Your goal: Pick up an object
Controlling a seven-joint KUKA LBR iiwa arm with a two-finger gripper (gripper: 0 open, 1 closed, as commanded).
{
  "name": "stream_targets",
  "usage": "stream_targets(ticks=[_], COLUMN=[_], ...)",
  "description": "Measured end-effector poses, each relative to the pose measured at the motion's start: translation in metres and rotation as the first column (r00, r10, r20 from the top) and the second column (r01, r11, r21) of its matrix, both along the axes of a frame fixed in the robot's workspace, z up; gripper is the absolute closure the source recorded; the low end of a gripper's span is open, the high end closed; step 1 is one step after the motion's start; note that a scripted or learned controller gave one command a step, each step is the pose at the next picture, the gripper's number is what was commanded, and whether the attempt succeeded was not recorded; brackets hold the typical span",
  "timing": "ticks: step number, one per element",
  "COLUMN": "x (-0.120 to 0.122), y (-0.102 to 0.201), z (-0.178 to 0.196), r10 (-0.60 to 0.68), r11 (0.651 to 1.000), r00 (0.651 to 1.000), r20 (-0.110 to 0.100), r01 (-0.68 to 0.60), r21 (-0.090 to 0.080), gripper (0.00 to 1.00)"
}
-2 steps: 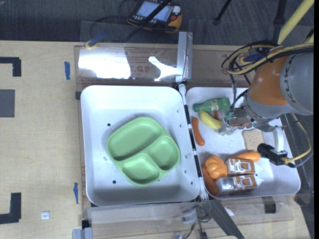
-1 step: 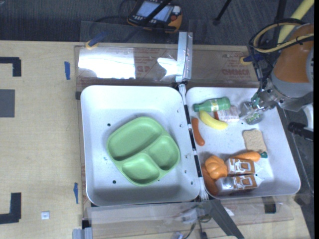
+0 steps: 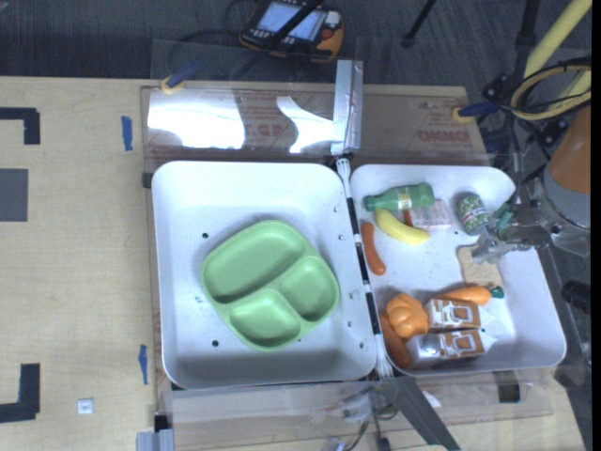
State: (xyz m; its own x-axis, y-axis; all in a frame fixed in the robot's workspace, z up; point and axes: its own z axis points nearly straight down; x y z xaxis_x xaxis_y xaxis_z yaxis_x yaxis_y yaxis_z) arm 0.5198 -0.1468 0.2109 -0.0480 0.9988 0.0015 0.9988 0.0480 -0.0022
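A green plate [image 3: 270, 283] lies in the left bin [image 3: 178, 205]. The right bin [image 3: 535, 332] holds a sausage [image 3: 374, 249], pumpkin [image 3: 407, 317], banana [image 3: 402, 228], bottle [image 3: 402, 198], carton [image 3: 455, 329], carrot [image 3: 467, 296] and can [image 3: 472, 211]. The gripper [image 3: 498, 238] hovers beside the can; its opening cannot be made out.

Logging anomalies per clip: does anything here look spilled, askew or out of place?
Nothing looks spilled or damaged. The green divided plate sits askew in the left bin. The toy food is jumbled in the right bin: a hot dog lies along its left wall, and the carton lies on its side beside the pumpkin.
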Motion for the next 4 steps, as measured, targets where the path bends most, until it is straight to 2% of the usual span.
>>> stream_targets(ticks=[1,2,3,4], x=[0.046,0.045,0.008,0.021], y=[0.125,0.112,0.125,0.107], z=[-0.027,0.044,-0.027,0.023], r10=[-0.184,-0.299,-0.163,-0.159], r11=[0.983,0.954,0.987,0.987], r00=[0.983,0.954,0.987,0.987], r20=[0.003,0.002,-0.001,0.002], r01=[0.184,0.299,0.163,0.159], r21=[-0.001,-0.003,-0.001,-0.002], gripper=[1.00,1.00,1.00,1.00])
